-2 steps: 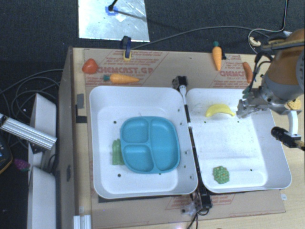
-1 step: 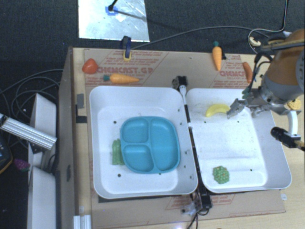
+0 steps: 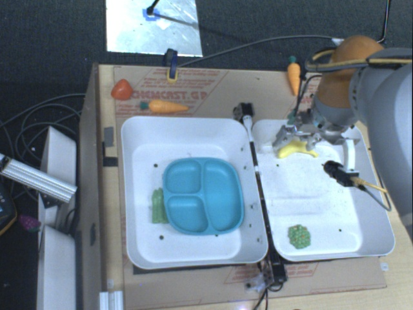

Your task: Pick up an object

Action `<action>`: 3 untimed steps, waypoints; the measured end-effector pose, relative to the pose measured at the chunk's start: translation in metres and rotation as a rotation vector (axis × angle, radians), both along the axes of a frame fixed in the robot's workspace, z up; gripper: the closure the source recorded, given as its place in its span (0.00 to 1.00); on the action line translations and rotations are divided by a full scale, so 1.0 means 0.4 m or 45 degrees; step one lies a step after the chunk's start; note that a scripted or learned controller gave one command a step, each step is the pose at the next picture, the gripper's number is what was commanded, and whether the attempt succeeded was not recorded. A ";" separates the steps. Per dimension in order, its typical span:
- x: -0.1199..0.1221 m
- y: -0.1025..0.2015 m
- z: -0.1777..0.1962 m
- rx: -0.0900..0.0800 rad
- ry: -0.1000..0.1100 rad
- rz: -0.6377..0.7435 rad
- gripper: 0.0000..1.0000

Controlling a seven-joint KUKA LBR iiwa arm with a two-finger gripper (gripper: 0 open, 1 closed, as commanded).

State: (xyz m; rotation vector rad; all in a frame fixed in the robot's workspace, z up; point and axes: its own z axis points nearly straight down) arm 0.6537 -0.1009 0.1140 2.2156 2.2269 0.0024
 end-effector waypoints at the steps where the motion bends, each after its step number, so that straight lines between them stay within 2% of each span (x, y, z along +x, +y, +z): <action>1: 0.003 -0.004 0.031 -0.004 -0.006 0.005 1.00; 2: -0.105 -0.067 -0.043 -0.002 0.002 -0.004 1.00; 3: -0.212 -0.043 -0.001 -0.001 0.001 -0.005 1.00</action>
